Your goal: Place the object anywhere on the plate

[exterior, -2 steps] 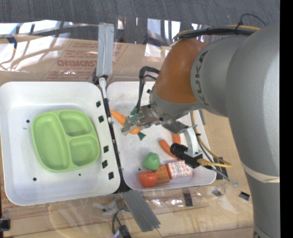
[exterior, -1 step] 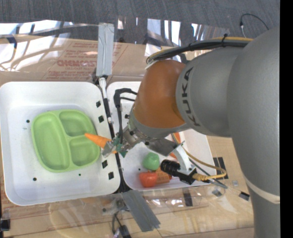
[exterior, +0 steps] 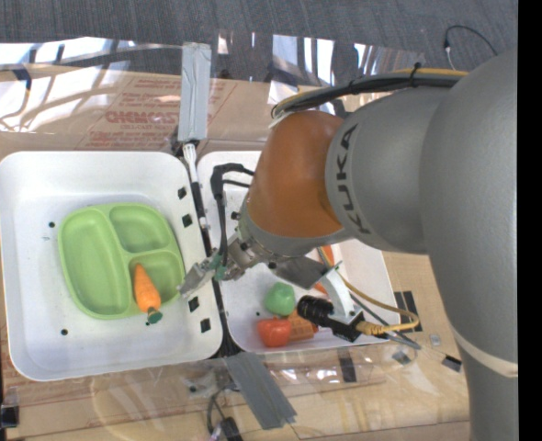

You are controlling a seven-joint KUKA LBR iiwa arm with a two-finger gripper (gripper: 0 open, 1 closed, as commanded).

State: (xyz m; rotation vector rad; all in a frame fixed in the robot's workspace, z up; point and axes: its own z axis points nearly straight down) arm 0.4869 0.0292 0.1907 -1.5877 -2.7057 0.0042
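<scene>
A green three-part plate [exterior: 101, 260] lies in the left white bin [exterior: 32, 200]. An orange toy carrot [exterior: 145, 289] with a green tip rests in the plate's lower right compartment, its tip at the plate's edge. My gripper [exterior: 200, 277] hangs over the divide between the two bins, just right of the carrot, and its fingers look apart with nothing between them. The grey arm with its orange band covers much of the right bin.
In the right bin [exterior: 243, 338] lie a green round toy [exterior: 279, 299], a red toy [exterior: 274, 333] and an orange piece beside them. Black cabling runs along the bin's lower right. Cardboard and tape sit behind the bins.
</scene>
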